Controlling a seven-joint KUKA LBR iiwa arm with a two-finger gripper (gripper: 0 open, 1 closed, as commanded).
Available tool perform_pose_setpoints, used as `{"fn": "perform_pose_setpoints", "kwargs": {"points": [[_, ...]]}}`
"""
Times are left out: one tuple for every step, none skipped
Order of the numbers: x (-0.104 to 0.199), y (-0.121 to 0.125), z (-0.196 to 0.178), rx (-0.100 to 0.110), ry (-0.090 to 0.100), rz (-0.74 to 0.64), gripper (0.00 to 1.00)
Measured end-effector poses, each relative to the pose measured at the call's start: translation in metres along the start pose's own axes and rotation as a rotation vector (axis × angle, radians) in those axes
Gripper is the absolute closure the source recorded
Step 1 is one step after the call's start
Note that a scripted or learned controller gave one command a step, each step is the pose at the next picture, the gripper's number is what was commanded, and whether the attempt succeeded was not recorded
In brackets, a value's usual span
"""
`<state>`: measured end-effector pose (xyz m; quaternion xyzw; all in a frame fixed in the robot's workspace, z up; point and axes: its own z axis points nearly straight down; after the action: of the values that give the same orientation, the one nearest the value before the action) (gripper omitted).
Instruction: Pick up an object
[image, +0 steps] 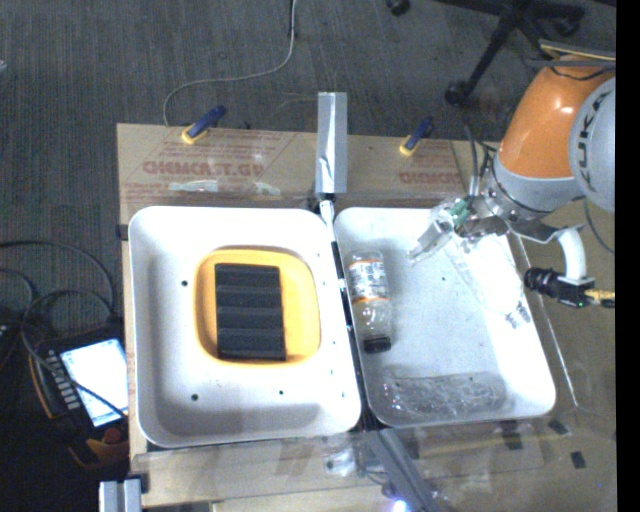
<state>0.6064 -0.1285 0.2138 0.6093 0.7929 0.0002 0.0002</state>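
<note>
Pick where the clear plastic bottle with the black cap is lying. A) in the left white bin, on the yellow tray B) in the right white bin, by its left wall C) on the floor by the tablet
B: the clear plastic bottle with the black cap lies in the right white bin, close along its left wall.

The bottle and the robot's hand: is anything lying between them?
No. In the camera view, bare white bin floor separates the bottle from the hand.
</note>
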Motion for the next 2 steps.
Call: {"fn": "perform_pose_setpoints", "kwargs": {"points": [[0.048, 0.001, -0.062, 0.001, -0.001, 0.106, 0.00], [0.024, 0.015, -0.014, 0.004, -0.003, 0.106, 0.00]]}}
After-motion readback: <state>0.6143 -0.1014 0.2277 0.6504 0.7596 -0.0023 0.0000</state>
